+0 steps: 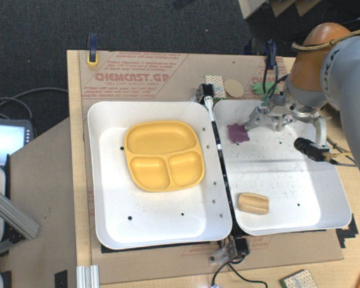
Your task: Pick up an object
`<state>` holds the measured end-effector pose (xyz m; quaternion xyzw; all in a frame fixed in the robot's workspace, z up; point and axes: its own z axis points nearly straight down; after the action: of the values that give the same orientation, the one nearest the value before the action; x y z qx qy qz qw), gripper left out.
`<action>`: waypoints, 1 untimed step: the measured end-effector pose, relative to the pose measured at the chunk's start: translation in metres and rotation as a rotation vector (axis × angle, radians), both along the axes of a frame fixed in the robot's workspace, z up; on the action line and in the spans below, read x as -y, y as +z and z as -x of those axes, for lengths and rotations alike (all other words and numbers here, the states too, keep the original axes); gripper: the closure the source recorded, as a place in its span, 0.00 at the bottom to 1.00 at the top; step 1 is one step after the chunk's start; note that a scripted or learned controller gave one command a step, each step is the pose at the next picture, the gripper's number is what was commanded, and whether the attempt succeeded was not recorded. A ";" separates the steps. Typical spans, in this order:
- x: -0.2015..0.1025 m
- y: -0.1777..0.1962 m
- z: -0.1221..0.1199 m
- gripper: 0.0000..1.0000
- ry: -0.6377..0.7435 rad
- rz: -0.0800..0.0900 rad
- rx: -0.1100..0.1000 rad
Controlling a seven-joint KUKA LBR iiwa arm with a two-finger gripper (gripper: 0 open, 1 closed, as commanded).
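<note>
Two white bins (108, 161) on bench (78, 101)

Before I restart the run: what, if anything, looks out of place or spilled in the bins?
Nothing stands out. The yellow tray lies flat in the left bin; the right bin holds a purple piece and a tan block, apart from each other. Dark specks dot the floor.

The grey arm (348, 71) is reaching in from the right, its orange band (315, 56) sitting above the wrist over the far edge of the right bin (288, 221). The gripper (270, 116) is hanging low over that bin's far left part.
</note>
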<state>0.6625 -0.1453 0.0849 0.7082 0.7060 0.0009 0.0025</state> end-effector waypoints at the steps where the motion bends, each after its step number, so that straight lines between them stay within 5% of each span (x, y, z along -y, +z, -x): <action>1: -0.056 0.001 -0.005 0.00 0.008 -0.003 -0.004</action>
<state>0.6675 -0.0891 0.0859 0.7054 0.7088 0.0006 0.0000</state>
